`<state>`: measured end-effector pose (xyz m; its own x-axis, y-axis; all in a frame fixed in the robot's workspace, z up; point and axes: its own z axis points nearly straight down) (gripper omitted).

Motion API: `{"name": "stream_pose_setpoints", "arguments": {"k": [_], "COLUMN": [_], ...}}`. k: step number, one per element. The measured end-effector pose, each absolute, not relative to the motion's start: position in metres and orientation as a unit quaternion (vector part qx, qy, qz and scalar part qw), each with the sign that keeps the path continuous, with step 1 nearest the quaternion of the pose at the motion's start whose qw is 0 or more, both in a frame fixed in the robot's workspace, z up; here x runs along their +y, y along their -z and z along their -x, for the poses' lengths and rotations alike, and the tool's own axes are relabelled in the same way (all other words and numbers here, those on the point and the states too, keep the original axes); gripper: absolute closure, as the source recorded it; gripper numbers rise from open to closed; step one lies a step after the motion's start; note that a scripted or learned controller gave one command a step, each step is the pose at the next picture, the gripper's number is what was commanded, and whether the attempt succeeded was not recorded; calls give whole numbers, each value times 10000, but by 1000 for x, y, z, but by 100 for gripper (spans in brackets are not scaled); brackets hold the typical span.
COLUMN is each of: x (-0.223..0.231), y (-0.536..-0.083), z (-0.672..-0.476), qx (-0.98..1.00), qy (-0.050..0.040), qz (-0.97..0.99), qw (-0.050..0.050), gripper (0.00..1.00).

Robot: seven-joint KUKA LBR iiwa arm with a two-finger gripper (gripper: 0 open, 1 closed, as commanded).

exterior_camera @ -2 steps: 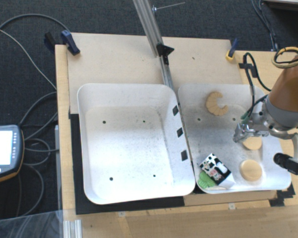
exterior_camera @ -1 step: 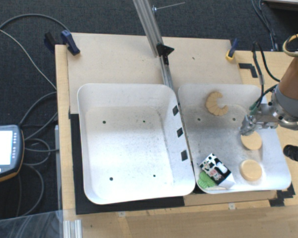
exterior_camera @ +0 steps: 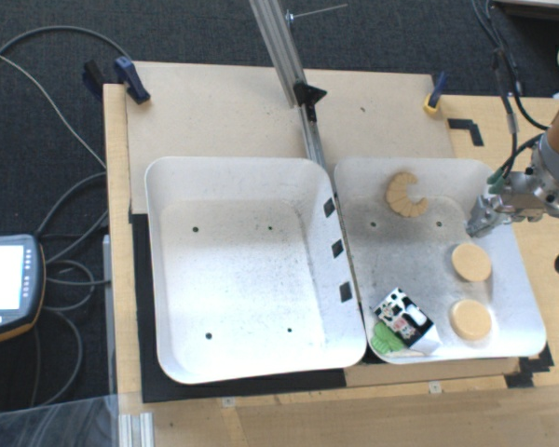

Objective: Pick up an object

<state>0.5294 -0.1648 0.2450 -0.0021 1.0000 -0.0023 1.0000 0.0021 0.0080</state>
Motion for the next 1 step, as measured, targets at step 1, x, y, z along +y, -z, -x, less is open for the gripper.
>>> {"name": "stream_pose_setpoints", "arguments": {"k": [1], "x": [-107], "y": [-236], "z": [-545], "qx": [7097], "qy": [-9], "qz": [-7046], "qw": [-12], "gripper": [100]}}
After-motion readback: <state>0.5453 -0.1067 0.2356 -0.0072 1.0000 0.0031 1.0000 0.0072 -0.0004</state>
